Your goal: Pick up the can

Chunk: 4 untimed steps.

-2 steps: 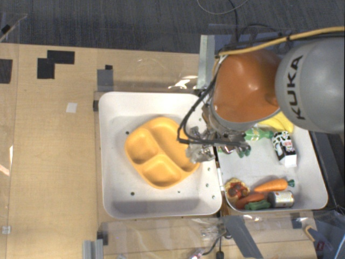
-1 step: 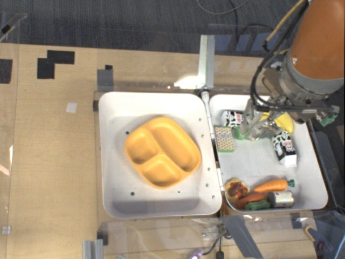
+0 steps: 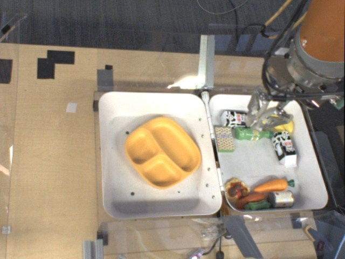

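The can (image 3: 281, 199) is small, with a dark body and a silvery end. It lies on its side near the front edge of the right bin (image 3: 310, 166), just below an orange carrot (image 3: 272, 185). My gripper (image 3: 262, 116) hangs over the far part of that bin, well behind the can. It is open, just above a green bottle (image 3: 251, 135), with nothing held between its fingers.
Around the gripper lie two cow-patterned cartons (image 3: 234, 118) (image 3: 283, 144), a yellow item (image 3: 284, 126) and a green speckled block (image 3: 224, 139). Red and green toy foods (image 3: 249, 197) crowd the can's left side. The left bin (image 3: 113, 188) holds a yellow divided plate (image 3: 161, 151).
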Available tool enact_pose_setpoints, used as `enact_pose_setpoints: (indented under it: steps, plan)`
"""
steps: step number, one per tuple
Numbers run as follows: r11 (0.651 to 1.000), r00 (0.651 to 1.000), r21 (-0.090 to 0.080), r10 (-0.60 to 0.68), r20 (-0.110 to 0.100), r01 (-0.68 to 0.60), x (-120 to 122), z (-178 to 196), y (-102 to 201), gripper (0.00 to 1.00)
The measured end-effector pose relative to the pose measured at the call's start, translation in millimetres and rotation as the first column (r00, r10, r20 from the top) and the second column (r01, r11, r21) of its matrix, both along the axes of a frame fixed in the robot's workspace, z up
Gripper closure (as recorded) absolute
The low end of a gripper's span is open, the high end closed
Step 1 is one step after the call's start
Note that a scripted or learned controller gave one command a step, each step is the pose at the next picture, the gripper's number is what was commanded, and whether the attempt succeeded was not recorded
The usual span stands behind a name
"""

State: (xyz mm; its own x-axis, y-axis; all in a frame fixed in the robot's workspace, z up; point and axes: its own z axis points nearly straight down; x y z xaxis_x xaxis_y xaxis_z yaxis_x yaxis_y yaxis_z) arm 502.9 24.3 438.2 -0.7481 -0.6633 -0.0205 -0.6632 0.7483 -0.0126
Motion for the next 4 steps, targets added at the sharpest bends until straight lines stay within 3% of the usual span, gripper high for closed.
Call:
enact_pose_setpoints:
  steps: [1,2,3,4]
  plan:
    - [0.952,0.953,-0.005,0.305,-0.002,-0.305,18.0,-0.4,19.8,1.00]
    - [0.813,0.813,-0.009,0.582,-0.004,-0.582,89.4,-0.9,49.3,1.00]
    - [0.521,0.521,-0.007,0.853,-0.016,-0.853,64.2,-118.2,93.2,1.00]
    - [0.284,0.284,-0.016,0.959,-0.010,-0.959,49.2,-68.0,115.9,1.00]
